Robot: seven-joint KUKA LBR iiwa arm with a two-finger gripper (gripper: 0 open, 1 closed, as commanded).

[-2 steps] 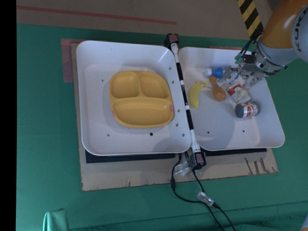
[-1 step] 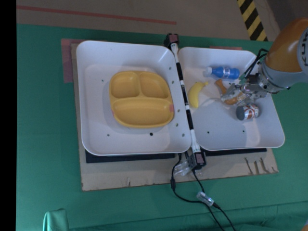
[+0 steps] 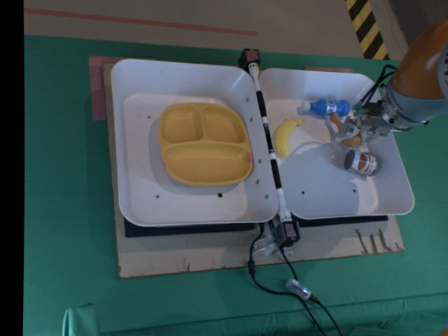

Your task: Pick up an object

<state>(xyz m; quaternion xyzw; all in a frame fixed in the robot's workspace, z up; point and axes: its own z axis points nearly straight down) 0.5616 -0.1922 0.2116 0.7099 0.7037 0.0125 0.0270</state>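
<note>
In the right bin [image 3: 392, 201] my gripper [image 3: 348, 134] hangs low over a small orange-brown object [image 3: 355, 143] that it partly hides. Touching or apart, I cannot say. A blue bottle [image 3: 326, 108] with a white cap lies on its side just left of the gripper, at the back of the bin. Further left, a yellow banana [image 3: 285, 136] lies near the divider. Just below the gripper, a small can [image 3: 361, 163] with a red and white label rests on its side.
The left bin [image 3: 133, 187] holds a yellow divided plate [image 3: 204, 144]. A black-and-white strip [image 3: 268, 140] runs between the bins. Cables [image 3: 294, 285] trail off the cardboard base at the front. The grey arm with its orange band [image 3: 423, 61] comes in from the upper right.
</note>
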